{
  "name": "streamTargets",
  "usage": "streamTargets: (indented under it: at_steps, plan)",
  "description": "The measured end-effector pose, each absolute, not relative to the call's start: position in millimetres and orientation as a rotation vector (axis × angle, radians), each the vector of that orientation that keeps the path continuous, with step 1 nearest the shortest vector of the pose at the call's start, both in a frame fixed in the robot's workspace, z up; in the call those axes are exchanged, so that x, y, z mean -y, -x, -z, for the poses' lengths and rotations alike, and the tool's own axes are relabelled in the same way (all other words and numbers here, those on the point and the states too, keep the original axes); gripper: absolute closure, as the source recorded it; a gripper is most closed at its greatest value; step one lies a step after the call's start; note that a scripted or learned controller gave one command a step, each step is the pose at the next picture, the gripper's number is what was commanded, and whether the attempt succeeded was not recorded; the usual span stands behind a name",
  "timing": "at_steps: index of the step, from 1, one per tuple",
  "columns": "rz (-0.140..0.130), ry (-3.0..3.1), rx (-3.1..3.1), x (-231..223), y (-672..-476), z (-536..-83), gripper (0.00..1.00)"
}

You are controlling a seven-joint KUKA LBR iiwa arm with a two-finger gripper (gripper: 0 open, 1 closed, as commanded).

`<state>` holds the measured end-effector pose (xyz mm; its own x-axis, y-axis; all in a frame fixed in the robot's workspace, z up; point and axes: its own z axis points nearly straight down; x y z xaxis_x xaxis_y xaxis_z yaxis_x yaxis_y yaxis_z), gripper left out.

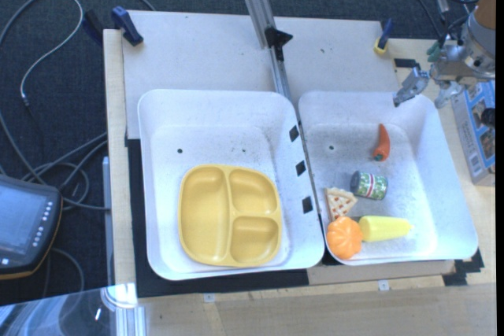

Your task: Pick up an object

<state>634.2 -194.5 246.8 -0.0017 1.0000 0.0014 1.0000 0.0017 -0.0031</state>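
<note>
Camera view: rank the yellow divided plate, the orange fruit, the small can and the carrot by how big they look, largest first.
1. yellow divided plate, by far the largest
2. orange fruit
3. small can
4. carrot

The can and the carrot look close in size, so their order is unsure.

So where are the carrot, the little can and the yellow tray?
carrot (382, 142), camera view, middle of its orange body
can (369, 185), camera view, its green side
tray (191, 236), camera view, bare floor of its large compartment
</note>
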Motion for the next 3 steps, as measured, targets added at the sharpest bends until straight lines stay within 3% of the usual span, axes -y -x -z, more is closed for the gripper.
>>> streamTargets:
  at_steps: [1, 3]
  plan:
    - [-0.003, 2.218, 2.221, 194.6, -634.2, -246.8, 0.0]
    - [-0.005, 2.216, 2.218, 192.3, -627.5, -160.5, 0.0]
